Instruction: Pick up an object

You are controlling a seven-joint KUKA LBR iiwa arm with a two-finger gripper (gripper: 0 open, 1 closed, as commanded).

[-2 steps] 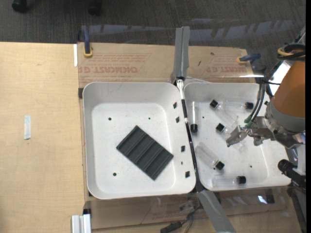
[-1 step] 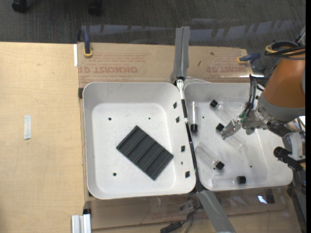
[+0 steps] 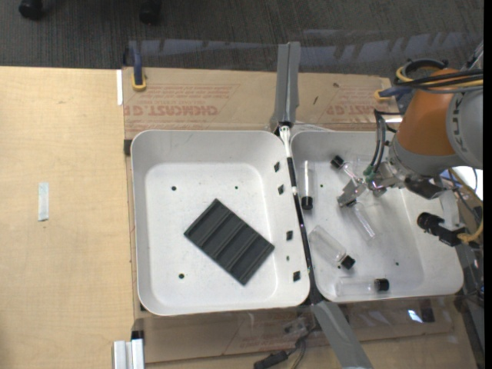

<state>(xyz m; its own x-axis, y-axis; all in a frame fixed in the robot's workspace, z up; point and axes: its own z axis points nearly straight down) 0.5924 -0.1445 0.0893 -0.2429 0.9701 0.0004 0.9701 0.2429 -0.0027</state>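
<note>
The right bin (image 3: 430, 283) holds several clear plastic tubes with black caps. One tube (image 3: 306, 184) lies along the left wall, one (image 3: 363, 221) near the middle, one (image 3: 330, 247) below it, and one (image 3: 360, 287) by the front wall. A black cap (image 3: 337, 161) sits toward the back. My gripper (image 3: 355, 194) hangs low over the middle of this bin, just above the middle tube's upper end. The arm's orange band (image 3: 427, 125) is up and to the right. I see nothing lifted.
A dark ribbed rectangular slab (image 3: 229, 241) lies at a slant in the left bin (image 3: 154, 206). A grey divider bar (image 3: 287, 91) runs between the bins at the back. Cables and a black fitting (image 3: 432, 224) hang by the right bin's right side.
</note>
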